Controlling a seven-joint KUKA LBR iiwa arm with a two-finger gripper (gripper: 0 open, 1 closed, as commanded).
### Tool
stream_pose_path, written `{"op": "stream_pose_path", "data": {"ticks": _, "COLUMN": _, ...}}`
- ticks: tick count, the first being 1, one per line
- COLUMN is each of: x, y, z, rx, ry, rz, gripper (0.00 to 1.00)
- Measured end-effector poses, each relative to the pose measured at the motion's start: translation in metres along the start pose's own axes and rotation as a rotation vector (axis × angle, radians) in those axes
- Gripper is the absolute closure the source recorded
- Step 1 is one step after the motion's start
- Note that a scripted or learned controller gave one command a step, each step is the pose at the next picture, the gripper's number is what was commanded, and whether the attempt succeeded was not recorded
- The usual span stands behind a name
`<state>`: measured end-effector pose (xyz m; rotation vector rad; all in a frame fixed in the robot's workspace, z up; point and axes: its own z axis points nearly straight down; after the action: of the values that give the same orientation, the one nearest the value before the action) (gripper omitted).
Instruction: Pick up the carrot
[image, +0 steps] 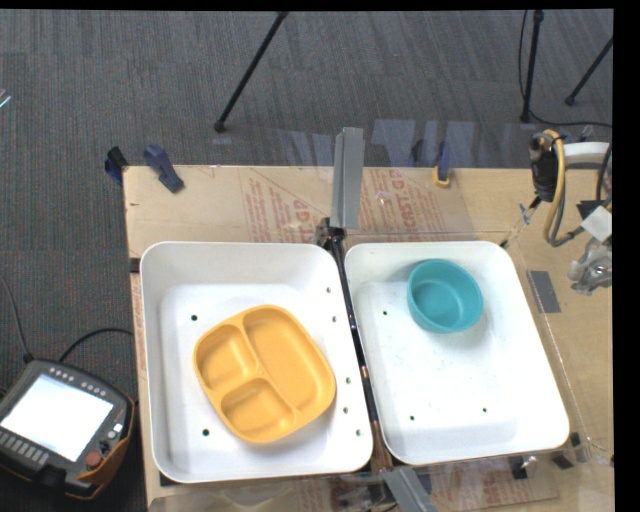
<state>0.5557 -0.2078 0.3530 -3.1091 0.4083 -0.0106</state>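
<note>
No carrot is seen beside plate (263, 373) or bowl (445, 295); it should be located first. The hand's state cannot be told.

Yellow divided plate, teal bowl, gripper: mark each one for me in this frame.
Yellow divided plate (263, 372): camera view, on the ridge where its three compartments meet.
Teal bowl (445, 297): camera view, on its inner floor.
Gripper (590, 272): camera view, on its metal tip at the right edge.

A yellow plate (263, 373) takes up the left bin's (160, 300) middle; a teal bowl (445, 296) blocks the right bin's (530, 400) far side.
</note>
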Motion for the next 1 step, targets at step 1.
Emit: {"op": "stream_pose_path", "data": {"ticks": 1, "x": -0.0095, "y": 0.0018, "z": -0.1368, "rx": 0.002, "ry": 0.001, "rz": -0.039, "gripper": 1.0}}
